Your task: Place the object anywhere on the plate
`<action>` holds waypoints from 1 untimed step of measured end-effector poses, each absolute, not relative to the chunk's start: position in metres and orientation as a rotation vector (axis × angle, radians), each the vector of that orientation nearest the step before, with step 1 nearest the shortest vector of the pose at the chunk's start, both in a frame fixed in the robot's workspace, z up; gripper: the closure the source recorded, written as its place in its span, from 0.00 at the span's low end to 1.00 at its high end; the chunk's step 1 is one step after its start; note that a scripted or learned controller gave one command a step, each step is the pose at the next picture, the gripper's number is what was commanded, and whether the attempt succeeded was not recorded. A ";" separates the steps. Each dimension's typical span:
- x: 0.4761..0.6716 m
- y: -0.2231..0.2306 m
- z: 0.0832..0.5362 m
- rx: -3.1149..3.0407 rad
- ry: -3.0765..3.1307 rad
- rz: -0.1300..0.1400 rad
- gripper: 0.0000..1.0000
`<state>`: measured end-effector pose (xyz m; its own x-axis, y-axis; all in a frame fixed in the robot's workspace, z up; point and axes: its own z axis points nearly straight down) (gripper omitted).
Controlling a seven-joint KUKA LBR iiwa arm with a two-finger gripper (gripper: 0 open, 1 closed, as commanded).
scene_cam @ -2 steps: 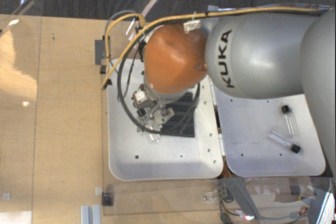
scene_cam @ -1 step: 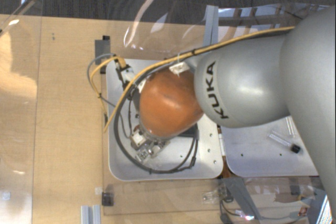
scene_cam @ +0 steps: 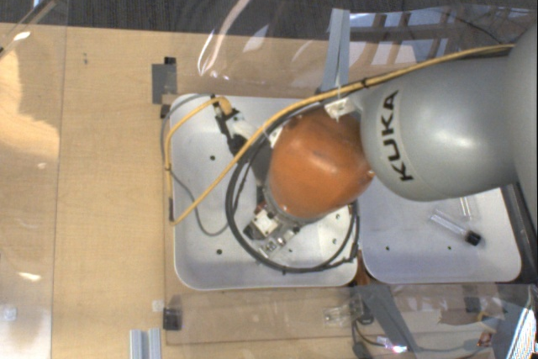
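- Arm [scene_cam: 437,130] over left bin [scene_cam: 197,256], lower centre of frame; end effector [scene_cam: 271,233] low inside it, state: cannot tell.
- Object, plate: hidden, can't locate.
- Step: likely pick or place; next needs a clear view.

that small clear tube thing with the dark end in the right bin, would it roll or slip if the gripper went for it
The clear tube looks slim and rounded, lying flat on the smooth floor of the right bin, so a nudge would probably roll or skid it. It appears light for its size. Its see-through body suggests hard plastic or glass, likely slippery between fingers.
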<state>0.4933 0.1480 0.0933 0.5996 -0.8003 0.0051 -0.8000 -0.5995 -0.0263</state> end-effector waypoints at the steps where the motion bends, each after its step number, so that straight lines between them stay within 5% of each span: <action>1: 0.493 0.126 0.093 -2.904 1.135 -0.029 1.00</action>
